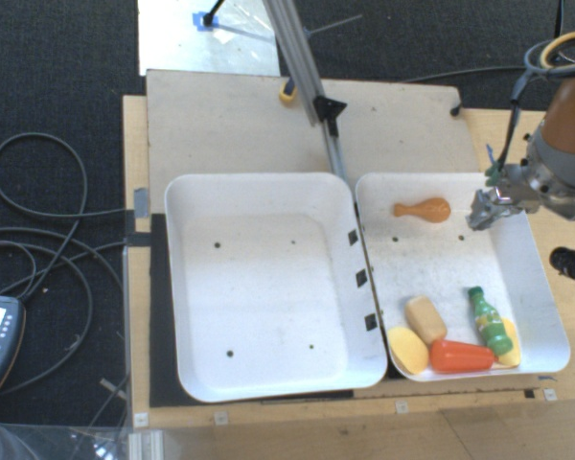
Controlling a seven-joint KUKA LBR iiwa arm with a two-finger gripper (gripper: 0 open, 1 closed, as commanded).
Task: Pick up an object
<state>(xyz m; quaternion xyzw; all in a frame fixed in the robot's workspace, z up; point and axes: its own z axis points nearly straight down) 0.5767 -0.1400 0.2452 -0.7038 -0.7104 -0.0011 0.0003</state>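
Where arm (565, 132) leaves frame, fingers (483, 213) blurred.

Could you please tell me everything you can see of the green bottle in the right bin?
The bottle is small and green, toy-like, seemingly plastic, with a darker cap end and a yellow label band around its body. It lies on its side in the near right corner of the right bin, cap pointing away from the near rim. Its lower end overlaps a yellow piece and sits beside the red-orange pepper. The gripper is well away, over the far end of the bin.
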